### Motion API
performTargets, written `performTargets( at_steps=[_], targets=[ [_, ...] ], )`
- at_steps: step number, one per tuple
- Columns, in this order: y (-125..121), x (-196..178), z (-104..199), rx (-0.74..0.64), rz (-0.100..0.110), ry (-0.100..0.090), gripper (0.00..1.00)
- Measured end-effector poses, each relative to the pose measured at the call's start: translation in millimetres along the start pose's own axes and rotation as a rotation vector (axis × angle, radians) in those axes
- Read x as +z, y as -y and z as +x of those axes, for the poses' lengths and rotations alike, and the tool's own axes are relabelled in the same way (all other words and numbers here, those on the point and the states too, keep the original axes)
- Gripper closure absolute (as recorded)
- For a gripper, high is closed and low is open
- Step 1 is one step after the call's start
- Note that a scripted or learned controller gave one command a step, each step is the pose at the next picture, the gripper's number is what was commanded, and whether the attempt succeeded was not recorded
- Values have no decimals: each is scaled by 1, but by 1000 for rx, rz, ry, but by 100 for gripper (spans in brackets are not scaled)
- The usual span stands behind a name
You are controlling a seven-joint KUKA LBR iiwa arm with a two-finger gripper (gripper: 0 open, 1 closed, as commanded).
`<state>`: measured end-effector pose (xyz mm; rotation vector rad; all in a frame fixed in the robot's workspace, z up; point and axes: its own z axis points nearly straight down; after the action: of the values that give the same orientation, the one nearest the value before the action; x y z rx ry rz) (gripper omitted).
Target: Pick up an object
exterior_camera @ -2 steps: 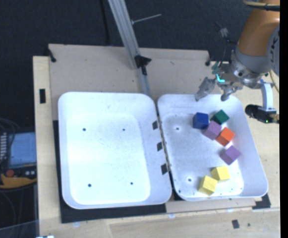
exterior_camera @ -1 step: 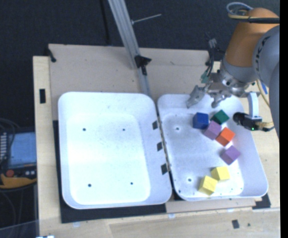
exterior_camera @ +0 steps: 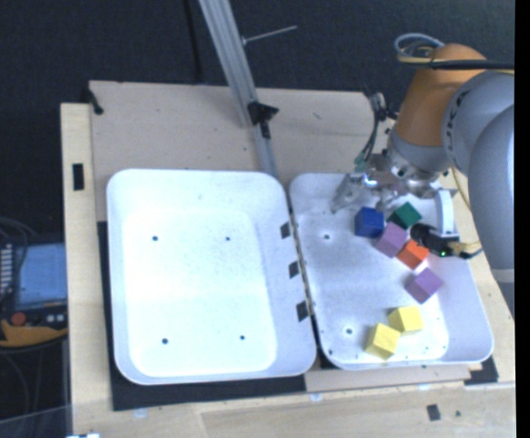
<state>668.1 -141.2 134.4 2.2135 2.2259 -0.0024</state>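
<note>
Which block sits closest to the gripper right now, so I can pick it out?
Look in the right-hand bin, at its far end where the gripper hovers. Just below it lies the blue block. It is the only blue one; a green block and a purple block sit beside it.

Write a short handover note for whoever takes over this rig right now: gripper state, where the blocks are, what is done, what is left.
Gripper: at the right bin's far end, just above the blue block; grip state unclear.
Blocks: blue, green, two purple, orange and two yellow, all in the right bin.
Done: arm positioned over the cluster.
Left: grasp and lift one block.
</note>
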Motion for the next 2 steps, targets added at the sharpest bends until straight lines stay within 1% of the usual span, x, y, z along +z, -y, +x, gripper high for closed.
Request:
performTargets(
  at_steps=[1,2],
  targets=[
    [-3,34,-2,0,-11,3,0],
    [-2,24,-2,0,-6,2,100]
  ],
)
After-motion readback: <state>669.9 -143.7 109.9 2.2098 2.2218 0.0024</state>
